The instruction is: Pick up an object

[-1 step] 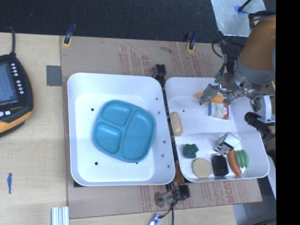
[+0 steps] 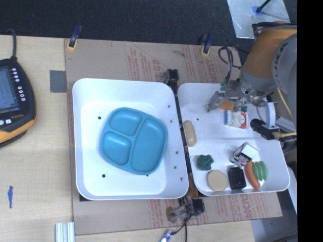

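Several objects lie in the right bin point(image 2: 202, 92); the jaws' state I cannot tell; the gripper point(image 2: 218, 101) hangs at its far side, the small carton point(image 2: 236, 119) just beside it, toward the near-right.

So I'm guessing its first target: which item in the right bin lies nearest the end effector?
The small white carton, just below the end effector; the other pieces lie farther toward the bin's lower edge.

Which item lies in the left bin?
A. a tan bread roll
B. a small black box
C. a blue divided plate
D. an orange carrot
C: the blue divided plate sits alone in the left bin; the other items lie in the right bin.
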{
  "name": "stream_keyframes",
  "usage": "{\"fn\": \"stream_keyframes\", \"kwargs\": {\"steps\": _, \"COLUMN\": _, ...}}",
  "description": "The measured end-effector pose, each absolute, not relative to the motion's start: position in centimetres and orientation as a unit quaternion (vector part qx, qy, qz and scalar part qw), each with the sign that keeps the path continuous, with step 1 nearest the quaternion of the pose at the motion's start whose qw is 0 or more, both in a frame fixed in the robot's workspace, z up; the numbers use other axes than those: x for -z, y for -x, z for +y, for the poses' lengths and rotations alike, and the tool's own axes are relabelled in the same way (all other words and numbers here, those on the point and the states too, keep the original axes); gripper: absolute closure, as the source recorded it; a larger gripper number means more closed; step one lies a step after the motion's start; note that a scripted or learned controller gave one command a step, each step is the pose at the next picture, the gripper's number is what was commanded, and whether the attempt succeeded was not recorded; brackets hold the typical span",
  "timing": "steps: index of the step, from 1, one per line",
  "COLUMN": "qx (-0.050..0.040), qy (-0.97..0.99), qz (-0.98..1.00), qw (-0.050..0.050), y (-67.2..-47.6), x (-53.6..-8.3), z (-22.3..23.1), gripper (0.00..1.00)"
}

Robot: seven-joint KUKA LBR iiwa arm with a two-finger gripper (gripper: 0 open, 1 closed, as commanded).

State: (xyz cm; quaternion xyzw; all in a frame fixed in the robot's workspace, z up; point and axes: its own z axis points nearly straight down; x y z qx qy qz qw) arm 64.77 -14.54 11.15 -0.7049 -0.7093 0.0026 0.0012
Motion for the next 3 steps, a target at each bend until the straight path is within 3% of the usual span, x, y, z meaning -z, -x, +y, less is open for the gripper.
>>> {"fn": "stream_keyframes", "kwargs": {"steps": 1, "qx": -0.0012, "qy": 0.706, "qz": -0.708, "qw": 0.001, "y": -59.9, "x": -16.7, "z": -17.1, "gripper": 0.00}}
{"fn": "stream_keyframes", "kwargs": {"steps": 2, "qx": -0.0019, "qy": 0.706, "qz": -0.708, "qw": 0.002, "y": -62.4, "x": -9.0, "z": -21.2, "gripper": 0.00}}
{"fn": "stream_keyframes", "kwargs": {"steps": 3, "qx": -0.0004, "qy": 0.706, "qz": -0.708, "qw": 0.001, "y": -65.6, "x": -9.2, "z": -21.2, "gripper": 0.00}}
